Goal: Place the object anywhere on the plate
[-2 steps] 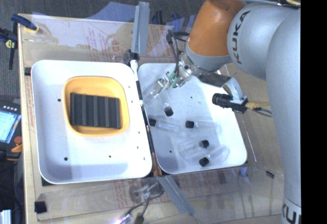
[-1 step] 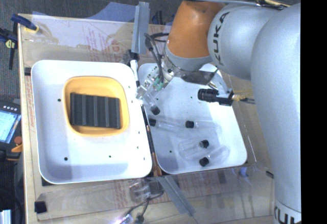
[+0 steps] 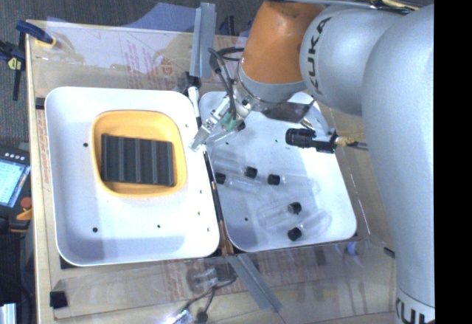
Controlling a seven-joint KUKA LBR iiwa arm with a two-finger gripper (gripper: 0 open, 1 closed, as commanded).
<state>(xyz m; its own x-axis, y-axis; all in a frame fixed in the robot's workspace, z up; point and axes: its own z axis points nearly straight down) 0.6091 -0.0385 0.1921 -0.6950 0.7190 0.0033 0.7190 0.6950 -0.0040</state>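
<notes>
A yellow plate (image 3: 137,121) with a dark ribbed centre (image 3: 138,160) lies in the left white bin (image 3: 74,226). Several clear vials with black caps lie in the right bin (image 3: 335,197): one (image 3: 249,172) near the middle, another (image 3: 274,180) beside it, and two more (image 3: 295,208) (image 3: 294,233) toward the front. My gripper (image 3: 214,129) hangs low over the right bin's far left corner, close to the wall between the bins and just right of the plate. Nothing can be made out in its grasp.
The grey arm with its orange band (image 3: 276,42) covers the back of the right bin. A black cylindrical fitting (image 3: 304,138) juts out below the wrist. A metal bracket (image 3: 203,38) stands behind the bins. A small screen (image 3: 11,178) sits at the bench's left edge.
</notes>
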